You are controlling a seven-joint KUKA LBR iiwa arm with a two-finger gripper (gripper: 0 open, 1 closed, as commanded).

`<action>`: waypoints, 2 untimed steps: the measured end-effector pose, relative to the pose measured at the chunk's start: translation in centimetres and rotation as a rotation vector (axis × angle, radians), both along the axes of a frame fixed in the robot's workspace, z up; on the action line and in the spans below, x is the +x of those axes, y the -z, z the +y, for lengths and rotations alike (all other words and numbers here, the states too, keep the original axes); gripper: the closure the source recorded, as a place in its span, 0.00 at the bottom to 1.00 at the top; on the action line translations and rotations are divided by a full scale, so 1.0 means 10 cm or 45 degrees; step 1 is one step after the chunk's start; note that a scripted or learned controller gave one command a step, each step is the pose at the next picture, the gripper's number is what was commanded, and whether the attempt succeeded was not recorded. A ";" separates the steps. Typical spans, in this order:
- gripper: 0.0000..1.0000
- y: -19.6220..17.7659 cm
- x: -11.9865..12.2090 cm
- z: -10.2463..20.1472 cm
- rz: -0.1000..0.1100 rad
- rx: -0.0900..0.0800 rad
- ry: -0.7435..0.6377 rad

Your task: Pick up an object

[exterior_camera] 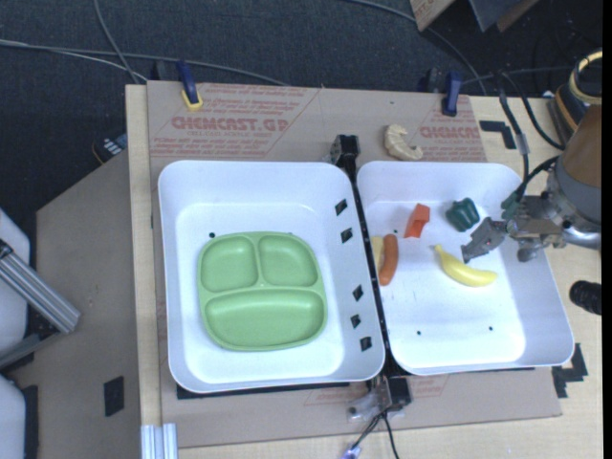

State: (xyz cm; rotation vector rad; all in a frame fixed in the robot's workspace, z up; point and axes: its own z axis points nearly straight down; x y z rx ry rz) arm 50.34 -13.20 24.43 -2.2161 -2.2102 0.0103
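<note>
Claw [483, 242] hovers beside yellow banana [466, 271] in right bin [535, 338]; green tray [261, 290] left

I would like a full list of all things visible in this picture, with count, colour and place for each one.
bins: 2, white, side by side on the bench
divided plate: 1, light green, in the left bin
banana: 1, yellow, right bin, just under the gripper
orange block: 1, orange-red, right bin, upper middle
dark green object: 1, right bin, upper right
sausage-shaped object: 1, orange-red, right bin, against its left wall
beige object: 1, on the board behind the right bin
clamps: 2, blue and yellow, back edge of the board
cables: several, grey, on the dark floor
gripper: 1, grey, over the right bin's right side
</note>
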 end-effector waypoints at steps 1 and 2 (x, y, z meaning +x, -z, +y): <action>0.00 -0.05 0.02 0.00 -0.015 -0.003 -0.004; 0.00 0.41 0.07 -0.06 -0.008 -0.002 -0.003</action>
